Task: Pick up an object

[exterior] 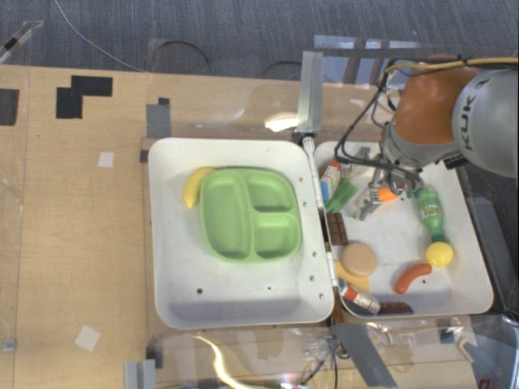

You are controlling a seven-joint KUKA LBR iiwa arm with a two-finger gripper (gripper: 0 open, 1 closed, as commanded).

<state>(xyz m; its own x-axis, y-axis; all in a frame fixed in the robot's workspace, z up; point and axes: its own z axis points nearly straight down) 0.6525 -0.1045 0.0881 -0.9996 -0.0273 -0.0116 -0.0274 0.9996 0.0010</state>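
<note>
Gripper (pixel 381 194) hovers low over the right bin (pixel 478 298), whether open or closed hidden beneath the wrist, beside an orange piece (pixel 390 191) and a green bottle (pixel 428 205). A clean pick likely calls for centring on one item, clear of neighbours, before descending.

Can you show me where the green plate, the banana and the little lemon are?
green plate (pixel 250 215): camera view, on the ridge between its compartments.
banana (pixel 193 186): camera view, on its yellow curve beside the plate.
lemon (pixel 439 254): camera view, on the middle of its yellow skin.
</note>
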